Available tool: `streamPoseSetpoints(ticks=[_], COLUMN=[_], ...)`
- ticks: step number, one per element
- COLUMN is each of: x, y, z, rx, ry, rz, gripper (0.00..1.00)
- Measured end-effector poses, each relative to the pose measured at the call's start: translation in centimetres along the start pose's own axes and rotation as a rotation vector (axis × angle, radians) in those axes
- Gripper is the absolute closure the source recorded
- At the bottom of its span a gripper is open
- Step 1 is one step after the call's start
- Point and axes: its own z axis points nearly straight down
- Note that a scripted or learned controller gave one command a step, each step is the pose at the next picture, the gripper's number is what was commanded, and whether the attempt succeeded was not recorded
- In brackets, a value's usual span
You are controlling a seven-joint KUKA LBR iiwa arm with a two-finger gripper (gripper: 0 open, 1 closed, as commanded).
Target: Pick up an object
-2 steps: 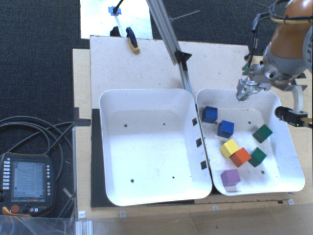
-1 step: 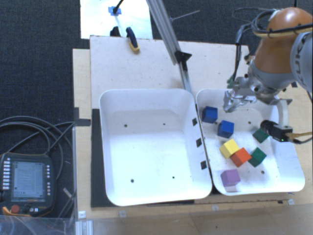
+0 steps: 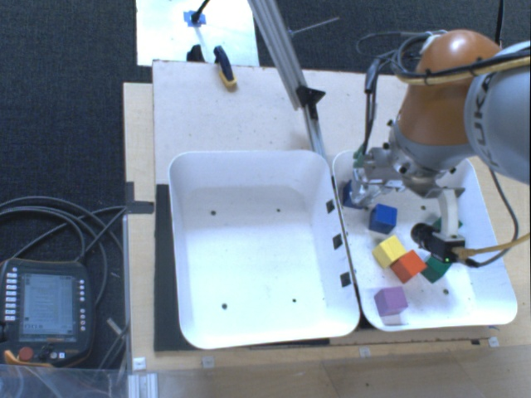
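From my remote seat I see the arm reaching in over the right bin, its gripper low near that bin's upper left corner. I cannot tell how it is set. Just beside it sits a blue cube; below that lie a yellow cube touching an orange cube, a green block, and a purple cube. The left bin lies alongside on the worktop.

Bright even light, soft shadows, slight blur
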Motion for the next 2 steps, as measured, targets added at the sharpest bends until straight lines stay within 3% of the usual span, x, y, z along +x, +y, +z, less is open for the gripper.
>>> streamPoseSetpoints(ticks=[1,2], x=[4.5,9.2], y=[-2.5,-5.2], z=[-1.1,0.3], rx=[-0.001,0.001], ry=[0.000,0.000], rz=[0.000,0.000], gripper=[1.00,1.00])
